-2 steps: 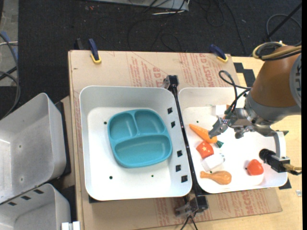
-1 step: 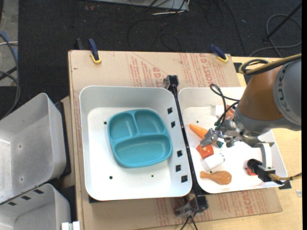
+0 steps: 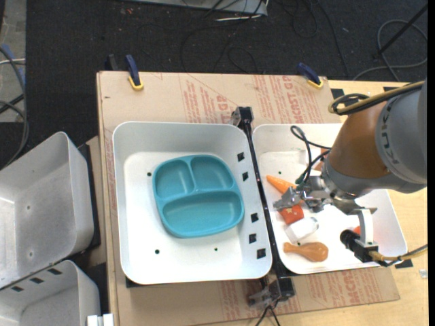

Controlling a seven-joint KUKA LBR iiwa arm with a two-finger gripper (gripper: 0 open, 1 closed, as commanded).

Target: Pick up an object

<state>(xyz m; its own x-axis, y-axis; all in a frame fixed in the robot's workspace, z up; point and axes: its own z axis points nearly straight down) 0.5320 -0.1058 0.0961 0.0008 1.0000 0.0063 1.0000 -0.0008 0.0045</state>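
- Where the grey and orange arm [image 3: 380, 148] reaches in from the right, its gripper [image 3: 291, 199] hangs low over the right bin [image 3: 279, 138], toward that bin's left side.
- Whether the gripper is open or closed cannot be told from this angle, and nothing is seen clamped in it.
- Four small things lie in the right bin, all close to the gripper.
- An orange carrot [image 3: 279, 182] lies just above the gripper in the view, its thin end pointing toward the divider between the bins.
- A red block [image 3: 293, 214] sits right beneath the gripper tip; whether they touch is unclear.
- A white piece [image 3: 301, 229] lies against the red block on its near side.
- A tan drumstick-shaped toy [image 3: 309, 250] lies nearest the front wall of the bin, lengthwise, just apart from the white piece.
- The left bin [image 3: 129, 182] holds a teal divided plate [image 3: 198, 195], lying flat near its middle and slightly turned.
- Both bins rest on a sheet of cardboard [image 3: 177, 94], with a clamp [image 3: 134, 73] at its far left edge and another clamp [image 3: 310, 75] at its far right.
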